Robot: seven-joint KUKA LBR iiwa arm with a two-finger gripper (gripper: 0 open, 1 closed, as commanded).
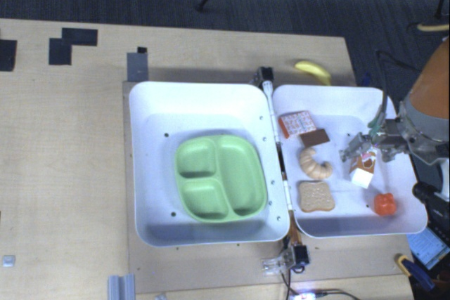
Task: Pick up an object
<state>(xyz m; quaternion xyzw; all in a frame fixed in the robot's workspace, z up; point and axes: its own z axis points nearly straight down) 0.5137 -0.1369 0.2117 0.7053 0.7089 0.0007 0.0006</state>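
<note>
Bench [63,172]: a pale wooden top is carrying two shallow white bins side by side; everything below is being placed from the right bin.
Left bin [151,116]: it is sitting touching the right bin's left wall, and it is holding a green divided plate [220,178] with three compartments.
Right bin [337,225]: it is holding all the small toy foods, and the arm is reaching into it over its right wall.
Arm [429,91]: the grey and orange body is hanging over the right bin's right edge.
Gripper [360,149]: it is hovering low in the right half of the right bin, tips pointing toward the bin's centre; how wide it is standing I cannot tell.
Toast slice [316,196]: lying flat near the bin's front left corner.
Croissant [314,162]: curled in the bin's left half, well apart from the gripper.
Printed card [297,124]: lying near the bin's back left, touching a brown block [314,138]; its print is too small to read.
Small white and orange piece [363,170]: probably the target; it is lying just in front of and below the gripper, nearly touching, long axis unclear.
Orange tomato-like piece [384,204]: sitting near the bin's front right corner.
Banana [312,71]: lying on the bench just behind the right bin.
Coming move: I judge a short drop forward onto the white and orange piece.
Writing: none is readable.
</note>
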